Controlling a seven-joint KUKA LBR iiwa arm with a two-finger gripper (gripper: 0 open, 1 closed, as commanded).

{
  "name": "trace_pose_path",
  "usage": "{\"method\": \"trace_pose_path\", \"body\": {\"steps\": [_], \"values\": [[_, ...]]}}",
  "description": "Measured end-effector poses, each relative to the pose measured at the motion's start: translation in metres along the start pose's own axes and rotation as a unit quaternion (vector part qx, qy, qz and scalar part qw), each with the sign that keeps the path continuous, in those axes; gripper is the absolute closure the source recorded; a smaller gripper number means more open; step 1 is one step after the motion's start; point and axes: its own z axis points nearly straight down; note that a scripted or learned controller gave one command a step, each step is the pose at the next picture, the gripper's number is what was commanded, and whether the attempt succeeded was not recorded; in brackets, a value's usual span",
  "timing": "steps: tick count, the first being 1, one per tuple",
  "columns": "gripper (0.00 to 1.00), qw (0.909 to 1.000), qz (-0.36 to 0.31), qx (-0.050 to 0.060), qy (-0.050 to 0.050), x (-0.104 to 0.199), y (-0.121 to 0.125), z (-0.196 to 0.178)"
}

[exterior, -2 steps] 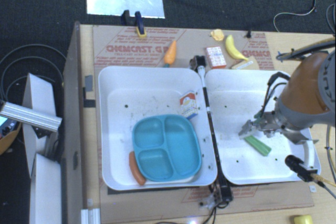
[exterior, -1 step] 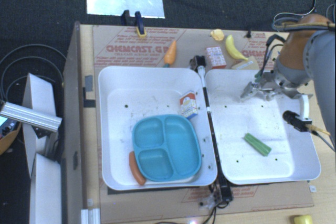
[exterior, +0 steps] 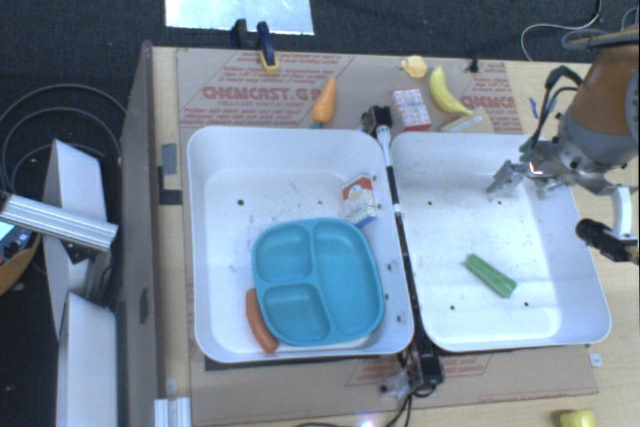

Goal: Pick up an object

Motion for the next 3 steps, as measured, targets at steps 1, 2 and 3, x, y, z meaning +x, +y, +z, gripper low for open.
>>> {"method": "trace_pose_path", "body": {"steps": [1,2,3], "values": [[0.00,1.0000,-0.001,0.003,0.002,0.036,-0.064,-0.023],[0.00,1.0000,-0.001,0.003,0.002,0.052,-0.097,0.003],[0.00,1.0000,0.000,0.002,0.001,0.060,-0.099,0.058]]}}
